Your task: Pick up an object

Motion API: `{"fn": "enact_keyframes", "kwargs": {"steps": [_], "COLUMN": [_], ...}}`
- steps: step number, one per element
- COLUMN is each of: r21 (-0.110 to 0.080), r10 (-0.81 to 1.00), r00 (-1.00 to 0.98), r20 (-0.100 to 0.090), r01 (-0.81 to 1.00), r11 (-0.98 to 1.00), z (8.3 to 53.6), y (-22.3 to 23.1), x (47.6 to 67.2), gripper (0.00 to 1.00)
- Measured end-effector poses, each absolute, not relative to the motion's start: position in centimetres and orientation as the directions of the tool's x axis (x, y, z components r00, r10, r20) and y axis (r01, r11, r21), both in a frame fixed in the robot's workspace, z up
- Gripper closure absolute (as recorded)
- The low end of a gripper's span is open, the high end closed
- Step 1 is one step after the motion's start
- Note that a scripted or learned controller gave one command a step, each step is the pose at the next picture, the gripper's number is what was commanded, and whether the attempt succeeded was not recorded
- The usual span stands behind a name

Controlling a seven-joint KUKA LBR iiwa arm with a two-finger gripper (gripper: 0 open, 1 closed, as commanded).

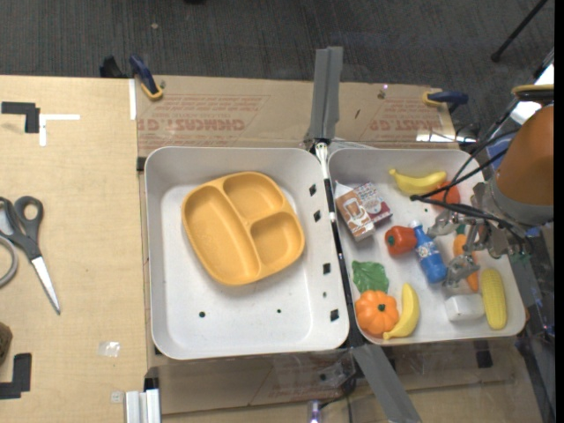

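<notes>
Here the gripper hangs low over the right bin, reaching in from the right edge, and its metal fingers are so tangled with cables and clutter that I cannot tell whether the jaws are open or closed, or whether anything sits between them. Just left of the jaws lies a blue bottle, and beyond that a red pepper. Just below the jaws sits a small white block, with a corn cob to their lower right and something small and orange close under them. Up and to the left of the jaws lie a banana and a printed snack box. Well down and left of them are a green leafy piece, a pumpkin and a second banana touching it. Far left of the jaws, the left bin holds a yellow divided plate.
</notes>
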State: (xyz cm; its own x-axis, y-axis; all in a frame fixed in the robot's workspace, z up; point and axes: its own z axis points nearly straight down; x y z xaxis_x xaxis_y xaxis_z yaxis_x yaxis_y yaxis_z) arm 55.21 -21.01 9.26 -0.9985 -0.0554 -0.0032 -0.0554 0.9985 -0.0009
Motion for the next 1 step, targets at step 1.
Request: {"fn": "enact_keyframes", "kwargs": {"steps": [1], "r21": [-0.003], "r10": [-0.06], "r00": [-0.998], "r20": [-0.007], "r01": [-0.06], "r11": [0.998], "z": [10.25], "y": [-20.91], "x": [55.41], "gripper": [1.0]}}
